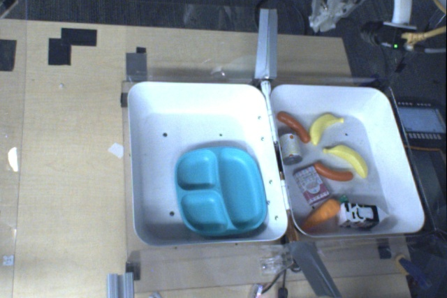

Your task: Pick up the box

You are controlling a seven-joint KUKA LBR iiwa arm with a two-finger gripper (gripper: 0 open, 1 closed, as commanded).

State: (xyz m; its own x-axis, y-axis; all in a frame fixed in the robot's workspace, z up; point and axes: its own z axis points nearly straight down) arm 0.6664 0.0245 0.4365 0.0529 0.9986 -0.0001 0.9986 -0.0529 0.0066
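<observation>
Right now the arm is parked high, with the gripper (pixel 327 10) hanging beyond the far edge of the right bin (pixel 398 150), well apart from everything inside it, so by my reading the pick has not started and this is the approach stage at best. The target is the box (pixel 311 183), a small pinkish carton lying flat on the floor of the right bin, roughly at its middle and a little toward the divider (pixel 269 91) that runs between the two bins. It is crowded: a red sausage (pixel 334 172) lies just beyond it, a small can (pixel 290 147) sits further back toward the divider, and a carrot (pixel 323 213) lies just in front of it beside a black and white carton (pixel 359 215). Two bananas (pixel 346 157) and another sausage (pixel 293 125) are further back. The left bin (pixel 150 122) holds a blue divided plate (pixel 220 190), no part of this job. The next move, I would say, calls for a swing over the right bin, then a straight drop onto the box with care for the close neighbours. As for the gripper, it touches nothing and carries nothing that I can see, but it is too small and cluttered to say how it is set: cannot tell.
</observation>
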